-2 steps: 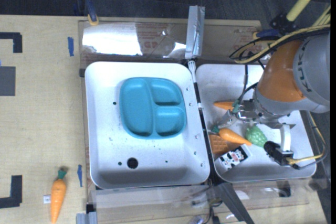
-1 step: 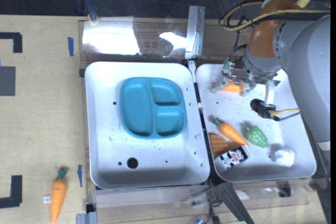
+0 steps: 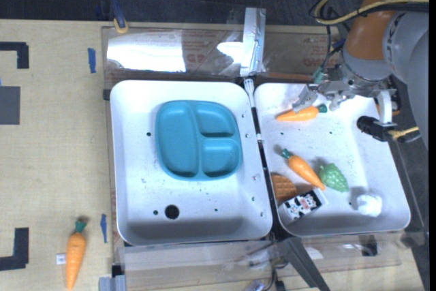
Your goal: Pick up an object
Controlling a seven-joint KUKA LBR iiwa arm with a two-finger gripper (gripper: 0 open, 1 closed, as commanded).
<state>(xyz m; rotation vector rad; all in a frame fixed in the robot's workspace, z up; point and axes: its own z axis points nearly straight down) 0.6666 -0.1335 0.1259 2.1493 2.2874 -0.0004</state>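
Note:
The right bin [image 3: 392, 174] holds several items. An orange toy carrot [image 3: 298, 114] lies near its far left corner, and a second carrot [image 3: 303, 169] lies in the middle beside a green bumpy piece [image 3: 334, 177]. A brown-orange piece [image 3: 283, 185], a black-and-white item [image 3: 303, 204] and a small white object [image 3: 368, 204] sit along the near side. My gripper [image 3: 325, 93] hangs over the far edge of this bin, right at the leafy end of the first carrot. Whether it touches the carrot is unclear.
The left bin [image 3: 129, 112] holds a blue divided plate [image 3: 199, 138] and a small black disc [image 3: 172, 212]. A third carrot [image 3: 75, 250] lies on the bench outside the bins at the near left. Clear plastic sheeting [image 3: 225, 51] stands behind the bins.

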